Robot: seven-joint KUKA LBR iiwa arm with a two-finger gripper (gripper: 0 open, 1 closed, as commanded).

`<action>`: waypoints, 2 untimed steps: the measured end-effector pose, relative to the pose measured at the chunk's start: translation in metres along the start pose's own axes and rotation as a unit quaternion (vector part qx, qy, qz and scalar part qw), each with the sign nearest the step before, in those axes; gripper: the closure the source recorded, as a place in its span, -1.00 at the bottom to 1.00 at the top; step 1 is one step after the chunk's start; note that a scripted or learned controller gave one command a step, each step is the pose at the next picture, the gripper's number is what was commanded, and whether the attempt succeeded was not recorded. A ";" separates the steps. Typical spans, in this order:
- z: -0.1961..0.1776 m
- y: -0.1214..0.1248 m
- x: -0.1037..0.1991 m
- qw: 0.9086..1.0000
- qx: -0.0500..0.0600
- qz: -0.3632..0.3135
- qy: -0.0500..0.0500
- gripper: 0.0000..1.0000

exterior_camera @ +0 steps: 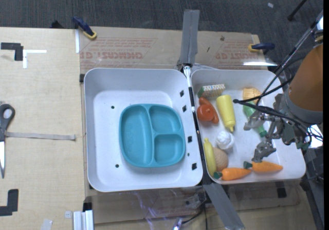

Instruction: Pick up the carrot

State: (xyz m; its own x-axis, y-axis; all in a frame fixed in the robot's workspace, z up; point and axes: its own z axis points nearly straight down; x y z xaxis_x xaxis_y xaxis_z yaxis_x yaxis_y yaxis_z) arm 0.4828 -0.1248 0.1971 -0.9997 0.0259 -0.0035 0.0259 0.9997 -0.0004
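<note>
Lying in bin [288,172]: two carrots [235,173]

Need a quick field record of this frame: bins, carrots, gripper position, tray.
left bin: holds a teal divided tray
right bin: toy food, including a yellow bottle and a red-orange piece
carrots: two at the right bin's near edge, left carrot and right carrot
gripper: over the right bin, just above the right carrot
grasp: no carrot seen between the fingers
arm: enters from the right
bench extras: scissors at far left
</note>
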 end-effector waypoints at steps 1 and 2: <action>0.041 -0.016 -0.055 1.000 0.000 0.031 -0.001 -1.00; 0.069 -0.033 -0.149 1.000 0.000 -0.011 -0.001 -1.00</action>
State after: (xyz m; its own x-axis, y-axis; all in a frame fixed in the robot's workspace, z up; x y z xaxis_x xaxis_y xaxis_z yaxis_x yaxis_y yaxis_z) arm 0.6313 -0.1617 0.1290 -1.0000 0.0046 -0.0056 0.0046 1.0000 -0.0008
